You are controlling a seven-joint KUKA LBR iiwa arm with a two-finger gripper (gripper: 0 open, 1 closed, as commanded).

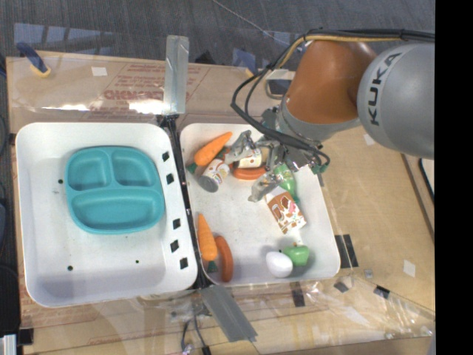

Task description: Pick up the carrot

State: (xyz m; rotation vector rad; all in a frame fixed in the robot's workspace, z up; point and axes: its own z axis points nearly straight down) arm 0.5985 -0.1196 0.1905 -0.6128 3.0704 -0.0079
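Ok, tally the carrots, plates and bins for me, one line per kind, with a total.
Carrots: 2
Teal plate: 1
White bins: 2
Total: 5

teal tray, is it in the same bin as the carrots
No, the teal tray lies in the left bin; the carrots lie in the right bin.

The letters "KUKA" are printed in dark type on the grey arm [395, 98] at the right. Red print is seen on the far cardboard [133, 87], too blurred to be read.
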